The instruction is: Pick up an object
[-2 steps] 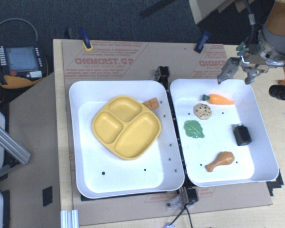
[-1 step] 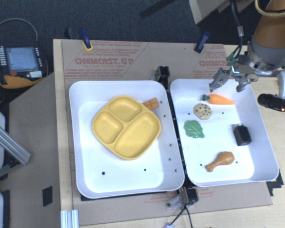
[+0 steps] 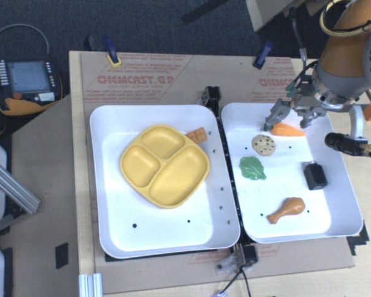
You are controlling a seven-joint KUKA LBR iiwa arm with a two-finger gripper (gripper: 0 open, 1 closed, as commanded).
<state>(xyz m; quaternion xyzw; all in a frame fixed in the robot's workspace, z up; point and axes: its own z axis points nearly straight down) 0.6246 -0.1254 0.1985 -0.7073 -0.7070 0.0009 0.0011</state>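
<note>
Gripper [image 3: 292, 117]: low over far end of right bin [image 3: 340, 228], fingers spread wide, nothing between them.
Carrot [image 3: 289, 129]: orange, lying in right bin just beneath the gripper, between the finger tips.
Cookie [image 3: 263, 144]: in right bin, just beside carrot, nearer the camera.

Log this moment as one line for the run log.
task: pick up an object | pincer: over right bin far edge, above carrot | held: nothing seen | right bin: carrot, cookie, green piece, black block, drumstick
</note>
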